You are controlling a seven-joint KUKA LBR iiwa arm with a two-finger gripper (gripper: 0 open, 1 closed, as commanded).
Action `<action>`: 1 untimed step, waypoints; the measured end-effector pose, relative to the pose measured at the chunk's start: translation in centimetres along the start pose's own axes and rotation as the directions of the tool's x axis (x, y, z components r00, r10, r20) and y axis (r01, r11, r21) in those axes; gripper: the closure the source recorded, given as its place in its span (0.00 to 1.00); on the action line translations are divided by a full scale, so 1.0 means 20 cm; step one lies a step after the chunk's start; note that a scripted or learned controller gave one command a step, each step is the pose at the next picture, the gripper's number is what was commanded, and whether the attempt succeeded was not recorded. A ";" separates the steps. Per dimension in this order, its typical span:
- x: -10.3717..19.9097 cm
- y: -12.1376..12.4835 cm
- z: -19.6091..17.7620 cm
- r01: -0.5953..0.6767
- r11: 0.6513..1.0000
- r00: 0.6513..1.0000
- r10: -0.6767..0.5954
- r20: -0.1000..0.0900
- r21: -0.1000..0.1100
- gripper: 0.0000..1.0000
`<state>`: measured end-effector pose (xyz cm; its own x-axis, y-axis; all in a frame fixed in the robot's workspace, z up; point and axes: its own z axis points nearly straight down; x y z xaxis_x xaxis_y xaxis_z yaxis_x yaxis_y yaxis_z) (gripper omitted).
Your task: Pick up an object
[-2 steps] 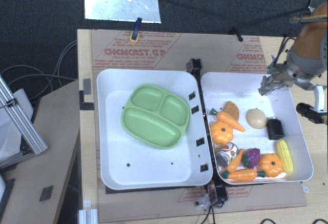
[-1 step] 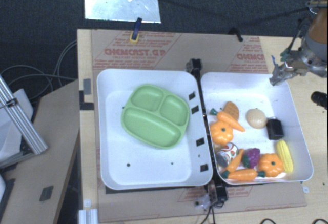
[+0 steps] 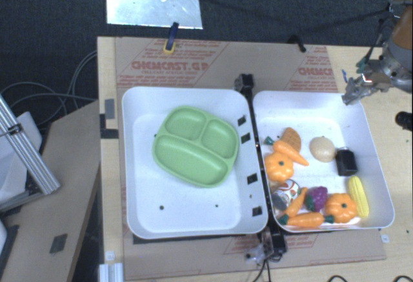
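Right now I see my gripper (image 3: 356, 88) hovering above the far right corner of the right bin (image 3: 368, 139), how far open I cannot tell, with nothing visibly held, while the toy foods, carrot (image 3: 292, 153) and corn (image 3: 359, 195) among them, lie below.

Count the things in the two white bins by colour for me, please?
Green: 1, the divided plate
Orange: 6, toy vegetables, roughly, since they overlap
Yellow: 1, corn cob
Purple: 1, grapes
Cream: 1, egg shape
Black: 1, block
Total: about 11
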<state>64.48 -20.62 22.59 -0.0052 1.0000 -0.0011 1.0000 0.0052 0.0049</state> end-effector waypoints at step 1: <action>0.20 -0.13 -0.05 0.002 1.000 1.000 -0.002 -0.002 0.004 1.00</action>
<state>61.89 -16.58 23.50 -0.0070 1.0000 0.0004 1.0000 0.0070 0.0007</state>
